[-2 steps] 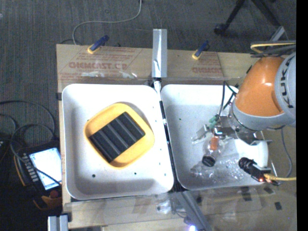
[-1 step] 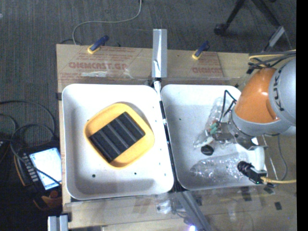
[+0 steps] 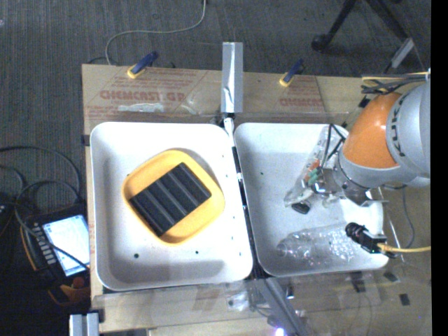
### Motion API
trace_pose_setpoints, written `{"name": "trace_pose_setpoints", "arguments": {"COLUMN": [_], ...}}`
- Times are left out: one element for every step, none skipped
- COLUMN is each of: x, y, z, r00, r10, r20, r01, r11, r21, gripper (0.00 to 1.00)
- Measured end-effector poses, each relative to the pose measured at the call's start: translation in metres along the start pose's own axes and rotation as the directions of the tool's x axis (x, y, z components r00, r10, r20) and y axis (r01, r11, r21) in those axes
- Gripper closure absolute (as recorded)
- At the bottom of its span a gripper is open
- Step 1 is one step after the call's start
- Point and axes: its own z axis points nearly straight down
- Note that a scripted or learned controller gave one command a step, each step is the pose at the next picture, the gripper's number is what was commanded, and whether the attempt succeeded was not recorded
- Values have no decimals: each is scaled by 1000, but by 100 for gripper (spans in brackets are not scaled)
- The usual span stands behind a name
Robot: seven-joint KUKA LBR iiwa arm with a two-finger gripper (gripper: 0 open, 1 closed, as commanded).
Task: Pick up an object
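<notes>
1. Plastic (image 3: 311, 245), clear and crumpled, lies along the near wall of the right bin (image 3: 266, 187), toward that bin's right half.
2. Screen (image 3: 59, 240), lit and set in an orange-edged case, sits on the dark floor left of the bench, with black cables around it.
3. Gripper (image 3: 306, 200) hangs over the middle of the right bin, just beyond the plastic, with a strip of bare white bin floor between the two. Whether the gripper is spread or pressed together cannot be told, since its tip is only a small dark shape.
4. Arm (image 3: 413, 138), grey, extends in from the right over that bin's right edge. Its orange band (image 3: 371, 142) bulges just above the gripper.
5. Block (image 3: 175, 194), yellow with a black ribbed face, lies flat in the middle of the left bin (image 3: 112, 159). It is turned at an angle to the walls and touches none of them. It is well apart from the gripper, across the two rims that meet between the bins.
6. Cardboard (image 3: 112, 89) with red print covers the bench beyond both bins.
7. Clamps (image 3: 141, 64), blue and yellow, grip the cardboard's far edge: that one at the left, another clamp (image 3: 292, 72) at the right.
8. Post (image 3: 232, 75), metal, stands between them, in line with the gap between the bins.
9. Cable (image 3: 161, 30), thin and pale, loops on the carpet beyond the bench. A black chair base (image 3: 357, 12) stands at the far right.
</notes>
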Motion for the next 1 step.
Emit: {"name": "trace_pose_setpoints", "arguments": {"x": [0], "y": [-1], "z": [-8], "r00": [1000], "r10": [1], "r20": [-2], "r01": [-1], "r11": [1000], "r21": [2], "gripper": [100]}}
